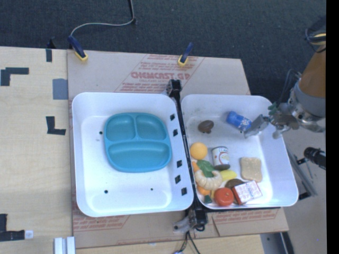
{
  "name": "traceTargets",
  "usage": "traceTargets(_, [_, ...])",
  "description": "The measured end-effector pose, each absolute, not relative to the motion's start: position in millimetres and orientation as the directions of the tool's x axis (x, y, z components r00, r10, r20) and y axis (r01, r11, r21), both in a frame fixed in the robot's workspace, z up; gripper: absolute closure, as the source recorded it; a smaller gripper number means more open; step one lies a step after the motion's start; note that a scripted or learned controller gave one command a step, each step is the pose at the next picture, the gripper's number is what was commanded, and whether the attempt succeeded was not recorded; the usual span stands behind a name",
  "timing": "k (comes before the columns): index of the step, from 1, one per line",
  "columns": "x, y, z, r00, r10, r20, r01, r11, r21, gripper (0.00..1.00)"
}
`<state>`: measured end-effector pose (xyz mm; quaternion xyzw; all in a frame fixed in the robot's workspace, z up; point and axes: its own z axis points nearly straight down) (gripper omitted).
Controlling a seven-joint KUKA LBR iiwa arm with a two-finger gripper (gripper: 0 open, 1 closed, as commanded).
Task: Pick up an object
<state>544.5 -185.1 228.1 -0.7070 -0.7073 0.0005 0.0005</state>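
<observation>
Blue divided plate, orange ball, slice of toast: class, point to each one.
Blue divided plate [139,142], camera view, its middle ridge.
Orange ball [198,151], camera view, its top.
Slice of toast [251,169], camera view, centre of its face.

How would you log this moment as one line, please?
gripper: over right bin, nothing visibly held | nearest: blue can | pick: not done

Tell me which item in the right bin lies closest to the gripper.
The blue can, lying on its side near the bin's far right. The gripper hovers just beside it, while the brown lump and small tin sit farther off.
</observation>
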Motion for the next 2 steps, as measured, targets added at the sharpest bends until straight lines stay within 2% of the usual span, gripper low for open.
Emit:
traceTargets(1, [533.0,-98,90,-0.002,1.000,0.001,1.000,0.002,-0.001,0.00])
traceTargets(2, [534.3,-97,101,-0.002,1.000,0.003,1.000,0.002,0.001,1.00])
